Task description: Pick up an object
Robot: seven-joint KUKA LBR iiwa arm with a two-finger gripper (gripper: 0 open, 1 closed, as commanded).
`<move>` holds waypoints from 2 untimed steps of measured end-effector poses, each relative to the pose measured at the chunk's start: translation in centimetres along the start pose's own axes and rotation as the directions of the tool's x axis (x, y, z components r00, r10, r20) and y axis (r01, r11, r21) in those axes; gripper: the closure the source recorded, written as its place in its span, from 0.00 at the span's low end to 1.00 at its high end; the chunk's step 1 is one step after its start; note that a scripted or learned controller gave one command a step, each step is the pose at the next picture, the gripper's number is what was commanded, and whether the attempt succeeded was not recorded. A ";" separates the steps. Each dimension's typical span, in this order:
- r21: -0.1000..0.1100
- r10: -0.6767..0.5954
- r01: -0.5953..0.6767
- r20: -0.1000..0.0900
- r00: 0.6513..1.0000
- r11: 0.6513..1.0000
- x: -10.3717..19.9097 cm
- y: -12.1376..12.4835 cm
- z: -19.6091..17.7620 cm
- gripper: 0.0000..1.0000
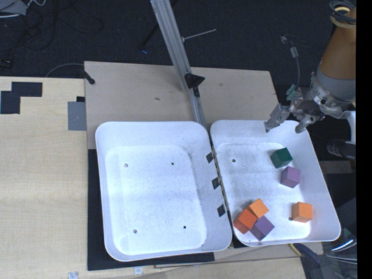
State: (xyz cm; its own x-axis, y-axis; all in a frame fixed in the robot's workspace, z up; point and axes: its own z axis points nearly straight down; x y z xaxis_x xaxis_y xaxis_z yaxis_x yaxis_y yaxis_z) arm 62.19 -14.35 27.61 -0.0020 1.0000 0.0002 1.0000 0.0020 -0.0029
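Two fingers of the gripper [289,121] are spread apart with nothing between them, hovering over the right bin's [250,138] far rim, probably staged above the clutter before dropping in. Closest target is the green cube [281,157], just below it, purple cube [290,176] next. Orange blocks [251,214] bunch at the near edge, touching, so hard to separate. Arm's upper part is cut off.
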 end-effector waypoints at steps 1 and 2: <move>0.010 0.008 -0.008 -0.001 1.000 1.000 -5.8 -6.6 9.6 0.00; -0.005 0.003 -0.003 0.001 1.000 1.000 -6.5 -3.3 16.7 0.00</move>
State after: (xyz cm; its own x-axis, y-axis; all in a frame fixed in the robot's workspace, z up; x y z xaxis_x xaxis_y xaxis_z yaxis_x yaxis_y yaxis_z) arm 58.84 -20.82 10.97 0.0008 1.0000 -0.0007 1.0000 -0.0008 0.0017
